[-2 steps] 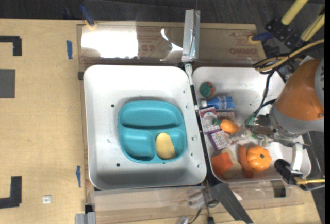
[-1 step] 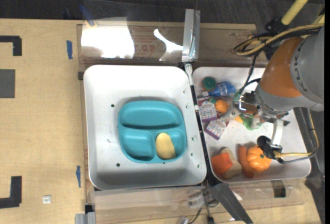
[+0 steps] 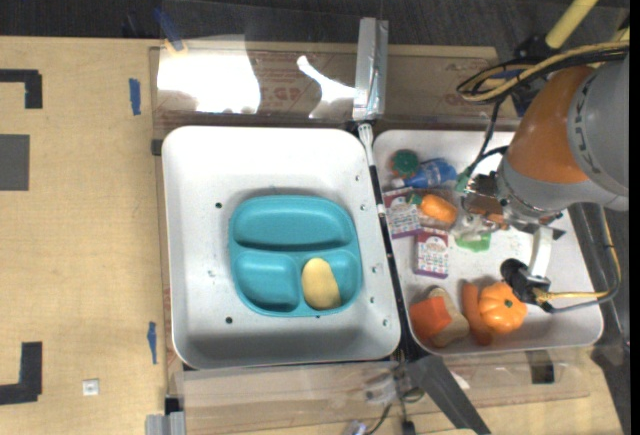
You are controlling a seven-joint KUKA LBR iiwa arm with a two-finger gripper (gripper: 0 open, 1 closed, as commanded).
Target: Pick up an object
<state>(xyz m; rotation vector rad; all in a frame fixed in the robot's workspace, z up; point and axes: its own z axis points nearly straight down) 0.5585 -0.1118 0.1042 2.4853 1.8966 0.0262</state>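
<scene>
Several small objects (image 3: 440, 208) in right bin (image 3: 585, 323), beside tool (image 3: 485, 208).

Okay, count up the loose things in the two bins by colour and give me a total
Orange: 3, the pumpkin, the block at the right bin's near edge, and the small piece
Yellow: 1, the potato in the teal tray
Teal: 1, the tray
Blue: 1, the wrapper
Printed cards: 2
Total: 8; others under the arm are unclear.

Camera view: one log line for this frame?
arm: over right bin | gripper: low among clutter | left bin: teal tray holding yellow item | near edge: orange pumpkin
</scene>
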